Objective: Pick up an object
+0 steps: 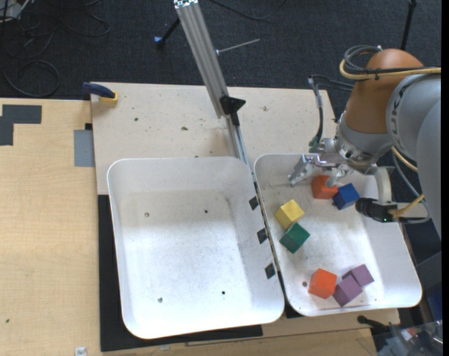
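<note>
- Right now your arm (391,106) reaches in from the right, its orange band above the wrist, over the far end of the right bin (391,269).
- Gripper (318,170) hangs low over that bin's far part; a metal finger (298,173) sticks out to the left. Whether the pincer is wide or narrow, you cannot tell from this angle, so log it as unknown.
- Nothing is visibly held between the fingers.
- Red-orange block (323,188) sits just under and beside the gripper; contact is unclear.
- Blue cube (345,196) touches or nearly touches that block on its right.
- Yellow cube (289,213) lies nearer and to the left, close to the bin's left wall.
- Green cube (295,237) sits just near of the yellow one, about touching.
- Orange cube (322,282) lies at the near end of the right bin.
- Two purple blocks (353,283) sit just right of the orange cube, pressed together.
- Left bin (124,199) lies alongside, its right rim meeting the right bin's left rim.
- Slanted aluminium rail (204,54) runs from the far floor down to the seam between the bins.
</note>
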Robot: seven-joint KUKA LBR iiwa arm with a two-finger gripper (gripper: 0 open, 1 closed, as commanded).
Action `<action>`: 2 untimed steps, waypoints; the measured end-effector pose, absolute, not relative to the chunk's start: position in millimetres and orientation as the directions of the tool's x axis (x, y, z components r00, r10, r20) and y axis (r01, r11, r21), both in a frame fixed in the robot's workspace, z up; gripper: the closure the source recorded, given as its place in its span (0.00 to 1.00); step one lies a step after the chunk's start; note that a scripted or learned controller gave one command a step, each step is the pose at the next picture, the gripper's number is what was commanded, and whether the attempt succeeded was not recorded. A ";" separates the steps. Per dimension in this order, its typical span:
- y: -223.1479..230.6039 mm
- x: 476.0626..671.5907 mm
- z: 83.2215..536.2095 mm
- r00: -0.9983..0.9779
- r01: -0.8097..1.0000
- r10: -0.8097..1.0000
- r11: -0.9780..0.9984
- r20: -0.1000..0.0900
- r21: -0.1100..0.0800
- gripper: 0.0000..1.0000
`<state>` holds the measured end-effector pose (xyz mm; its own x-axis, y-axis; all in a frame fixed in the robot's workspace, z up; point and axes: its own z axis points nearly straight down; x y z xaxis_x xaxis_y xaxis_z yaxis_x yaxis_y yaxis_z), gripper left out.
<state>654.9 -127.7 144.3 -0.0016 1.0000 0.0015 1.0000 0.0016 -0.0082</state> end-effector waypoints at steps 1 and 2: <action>-129.4 661.6 123.1 -0.001 1.000 1.000 0.001 -0.005 0.022 0.00; -131.6 661.1 130.9 0.003 1.000 1.000 -0.003 -0.007 0.022 1.00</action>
<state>661.1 -131.6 130.9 0.0030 1.0000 -0.0074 0.9998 -0.0028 0.0218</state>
